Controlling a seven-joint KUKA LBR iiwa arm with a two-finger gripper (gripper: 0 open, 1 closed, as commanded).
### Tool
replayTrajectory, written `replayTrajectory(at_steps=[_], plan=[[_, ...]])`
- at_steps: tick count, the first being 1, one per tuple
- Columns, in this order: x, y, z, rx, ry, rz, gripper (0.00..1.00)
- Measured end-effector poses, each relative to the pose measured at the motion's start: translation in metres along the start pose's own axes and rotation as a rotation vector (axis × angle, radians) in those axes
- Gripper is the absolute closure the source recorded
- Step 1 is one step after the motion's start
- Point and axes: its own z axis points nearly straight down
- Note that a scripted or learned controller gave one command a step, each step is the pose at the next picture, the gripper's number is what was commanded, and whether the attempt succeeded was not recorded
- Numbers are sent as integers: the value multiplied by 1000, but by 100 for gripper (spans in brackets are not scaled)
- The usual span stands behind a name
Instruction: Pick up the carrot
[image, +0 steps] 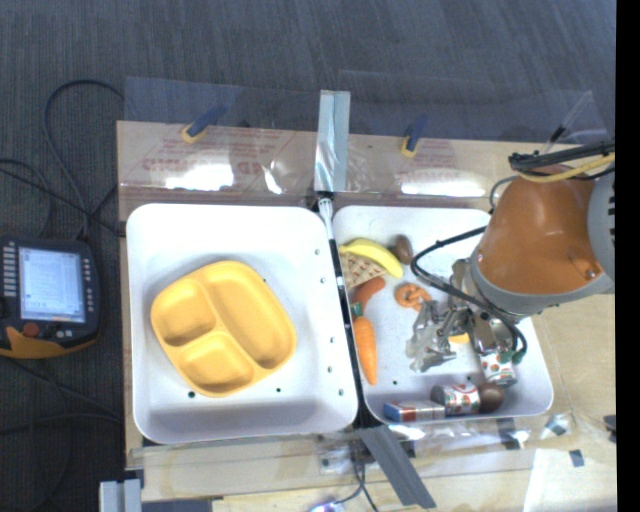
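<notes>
Carrot (365, 348) is what I am after, and it lies in the right bin (540, 395), lengthwise against that bin's left wall, its tip pointing toward the desk's near edge. From largest to smallest: the desk (140, 170) carries two white bins side by side. The left bin (160, 400) holds a yellow divided tray (222, 325), sitting at a tilt in its middle. My arm (540, 240), with its orange band, hangs over the right bin's right half. A banana (372, 254) lies near that bin's far left corner, with a small brown item (402, 246) just beside it. A red-orange piece (367, 291) rests between banana and carrot, and a small orange object (409, 294) sits a little to its right. Two small cans (497, 368) (460, 398) lie toward the near right corner. My fingers (435, 345) hang over the bin's middle, apart from the carrot; whether they are spread or closed I cannot tell.
</notes>
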Motion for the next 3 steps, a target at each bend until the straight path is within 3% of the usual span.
replayTrajectory(at_steps=[1, 2, 3], plan=[[-34, 5, -135, 2, -11, 25, 100], [-6, -25, -95, 0, 4, -206, 100], [-7, -24, -105, 1, 0, -205, 100]])
